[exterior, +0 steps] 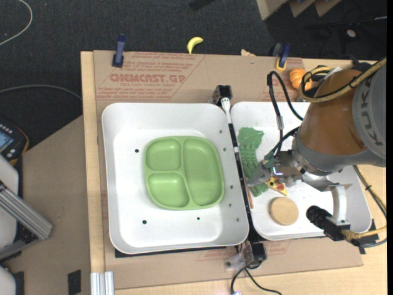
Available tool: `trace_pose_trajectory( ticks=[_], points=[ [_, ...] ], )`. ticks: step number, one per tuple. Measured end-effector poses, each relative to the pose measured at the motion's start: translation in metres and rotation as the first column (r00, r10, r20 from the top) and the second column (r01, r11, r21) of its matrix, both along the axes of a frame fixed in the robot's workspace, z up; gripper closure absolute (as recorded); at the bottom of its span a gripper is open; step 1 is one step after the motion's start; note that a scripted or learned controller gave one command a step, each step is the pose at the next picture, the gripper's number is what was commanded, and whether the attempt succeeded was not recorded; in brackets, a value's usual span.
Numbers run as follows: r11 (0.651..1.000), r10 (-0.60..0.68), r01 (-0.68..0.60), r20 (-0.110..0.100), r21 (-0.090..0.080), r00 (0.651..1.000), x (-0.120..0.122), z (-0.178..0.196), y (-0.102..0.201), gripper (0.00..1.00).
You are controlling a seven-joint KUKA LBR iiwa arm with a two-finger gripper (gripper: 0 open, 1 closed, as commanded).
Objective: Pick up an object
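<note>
Reaching down into the right bin [362, 217], the gripper [272, 176] hovered over the green leafy piece [249, 149], just beside the tan round cookie [284, 212]; its grip could not be judged. Lowering and closing probably came next.

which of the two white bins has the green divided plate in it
The left bin holds the green divided plate. The right bin has a tan round disc and the gripper instead.

A robotics lab: two white bins [116, 183] clamped on a cardboard-topped counter [153, 72], loose cables [276, 103] beside them, dark carpet [61, 29] beyond.
</note>
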State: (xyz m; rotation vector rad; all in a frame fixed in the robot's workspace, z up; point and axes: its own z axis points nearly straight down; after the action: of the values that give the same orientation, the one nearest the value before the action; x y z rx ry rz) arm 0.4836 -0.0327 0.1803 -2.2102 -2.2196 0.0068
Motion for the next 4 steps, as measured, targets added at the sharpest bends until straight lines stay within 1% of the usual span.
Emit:
trace_pose_trajectory(
  ticks=[1,2,3,4],
  points=[
    [1.000,-0.005,0.005,0.012,-0.004,1.000,0.002,0.015,-0.003,1.00],
    [1.000,0.003,-0.003,0.022,-0.001,1.000,-0.003,0.119,0.041,1.00],
    [1.000,-0.003,0.003,0.013,-0.004,1.000,-0.003,0.123,0.038,1.00],
    [1.000,-0.008,0.008,0.003,-0.003,1.000,-0.005,0.073,0.014,1.00]
  ],
)
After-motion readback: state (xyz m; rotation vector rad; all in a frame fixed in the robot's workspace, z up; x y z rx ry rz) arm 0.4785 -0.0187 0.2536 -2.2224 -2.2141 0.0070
